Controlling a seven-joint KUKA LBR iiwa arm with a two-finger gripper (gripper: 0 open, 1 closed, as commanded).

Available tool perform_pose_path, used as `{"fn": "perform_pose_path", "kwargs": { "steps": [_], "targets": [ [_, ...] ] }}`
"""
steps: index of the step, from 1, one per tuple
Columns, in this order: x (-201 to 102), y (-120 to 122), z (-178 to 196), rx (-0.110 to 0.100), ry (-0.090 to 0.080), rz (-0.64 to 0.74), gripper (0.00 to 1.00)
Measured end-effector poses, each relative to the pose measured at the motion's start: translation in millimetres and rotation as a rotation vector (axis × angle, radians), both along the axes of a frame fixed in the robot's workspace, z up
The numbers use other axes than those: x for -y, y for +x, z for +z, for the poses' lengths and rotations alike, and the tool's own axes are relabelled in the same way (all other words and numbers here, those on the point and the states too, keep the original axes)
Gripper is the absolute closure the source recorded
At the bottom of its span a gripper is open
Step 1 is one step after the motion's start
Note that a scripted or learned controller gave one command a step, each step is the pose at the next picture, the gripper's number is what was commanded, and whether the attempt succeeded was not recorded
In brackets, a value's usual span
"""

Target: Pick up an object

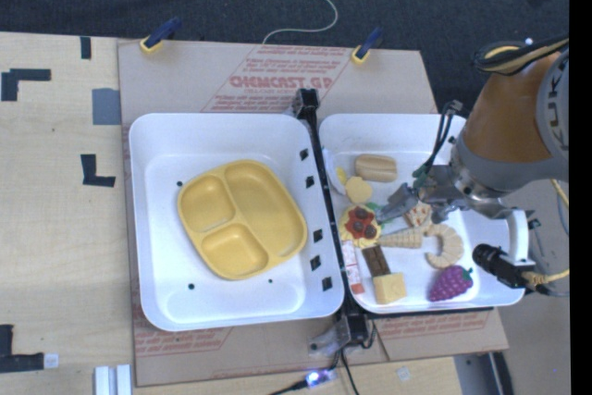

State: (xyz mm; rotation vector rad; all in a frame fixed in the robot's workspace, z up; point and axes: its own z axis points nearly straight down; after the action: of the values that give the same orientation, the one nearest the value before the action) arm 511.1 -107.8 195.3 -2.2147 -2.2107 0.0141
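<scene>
The right white bin (421,127) holds several toy foods: a tan bread roll (375,167), a yellow piece (359,191), a red-topped pizza slice (360,223), a waffle cone (400,241), a curved pastry (450,246), a brown bar (375,260), a yellow cheese block (388,289) and purple grapes (450,283). My gripper (396,203) reaches in from the right and hangs low over the middle of this bin, just right of the pizza slice and above the cone. It looks open, with nothing between its fingers. A round cookie (422,216) is partly hidden under it.
The left white bin (148,199) holds a yellow three-compartment tray (242,218). A black divider (319,190) runs between the bins. The arm's grey and orange body (513,134) covers the right bin's right side. Both bins rest on cardboard (277,79).
</scene>
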Motion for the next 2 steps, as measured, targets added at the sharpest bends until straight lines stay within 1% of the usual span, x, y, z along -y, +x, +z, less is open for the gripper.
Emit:
{"fn": "perform_pose_path", "kwargs": {
  "steps": [1,2],
  "targets": [
    [0,3,6,0.013,-0.002,0.003,0.00],
    [5,-2,-40,0.009,-0.001,0.002,0.00]
  ]
}}
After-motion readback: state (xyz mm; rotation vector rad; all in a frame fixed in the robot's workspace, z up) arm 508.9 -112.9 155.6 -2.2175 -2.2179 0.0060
